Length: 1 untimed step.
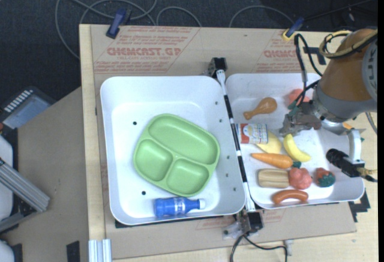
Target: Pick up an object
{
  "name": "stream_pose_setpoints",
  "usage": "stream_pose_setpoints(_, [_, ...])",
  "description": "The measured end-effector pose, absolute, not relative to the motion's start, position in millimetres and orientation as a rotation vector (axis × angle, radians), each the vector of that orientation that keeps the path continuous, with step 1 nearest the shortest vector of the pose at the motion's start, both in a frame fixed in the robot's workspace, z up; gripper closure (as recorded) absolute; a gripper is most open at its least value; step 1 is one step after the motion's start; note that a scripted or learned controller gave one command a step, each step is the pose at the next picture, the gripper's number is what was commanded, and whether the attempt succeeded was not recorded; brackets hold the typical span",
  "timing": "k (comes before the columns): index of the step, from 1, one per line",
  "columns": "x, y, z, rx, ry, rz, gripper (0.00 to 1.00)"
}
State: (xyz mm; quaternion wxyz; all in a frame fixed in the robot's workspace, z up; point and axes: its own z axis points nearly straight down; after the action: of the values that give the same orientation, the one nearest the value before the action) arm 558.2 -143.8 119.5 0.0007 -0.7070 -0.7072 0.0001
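Note:
The right bin (342, 195) holds several toy foods: a drumstick (261, 108), a red-and-white carton (255, 133), a yellow wedge (271, 145), a banana (296, 148), a carrot (273, 160), a bread roll (273, 178), a red fruit (300, 178), a strawberry (325, 178) and a sausage (290, 196). My gripper (298, 124) hangs low over the bin's middle, just above the banana's upper end. A red item (294, 96) lies partly hidden behind it. I see nothing held in the gripper.
The left bin (120, 99) carries a green divided plate (175, 154) and a blue bottle (177, 207) lying near its front wall. The arm's orange band (345, 75) and a black fitting (342, 162) cover the right bin's right side. Cables run behind the bench.

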Motion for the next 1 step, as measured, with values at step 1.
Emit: stream_pose_setpoints(1, [506.3,-74.0,184.8,-2.218,-2.221,0.000,1.00])
